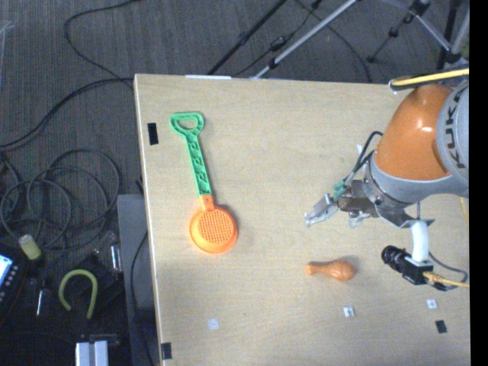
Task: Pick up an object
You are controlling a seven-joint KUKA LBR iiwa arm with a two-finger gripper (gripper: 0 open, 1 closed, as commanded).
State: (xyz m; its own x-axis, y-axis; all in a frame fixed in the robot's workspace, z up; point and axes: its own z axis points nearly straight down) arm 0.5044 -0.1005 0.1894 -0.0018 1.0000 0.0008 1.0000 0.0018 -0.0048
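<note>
A toy sieve (204, 195) with a green handle and a round orange head lies on the tan bench surface at the left. A small orange drumstick-shaped toy (332, 269) lies lower, right of centre. My gripper (323, 209) reaches in from the right below the orange band of the arm (415, 147). It hangs above the surface, up and slightly left of the drumstick toy and well right of the sieve. Nothing shows between its fingertips.
The tan bench surface (274, 128) ends at its left edge near x=180, with cables and a dark floor beyond. A black fitting with a cable (404, 264) hangs under the arm at the right. Small markers (348, 311) dot the lower surface.
</note>
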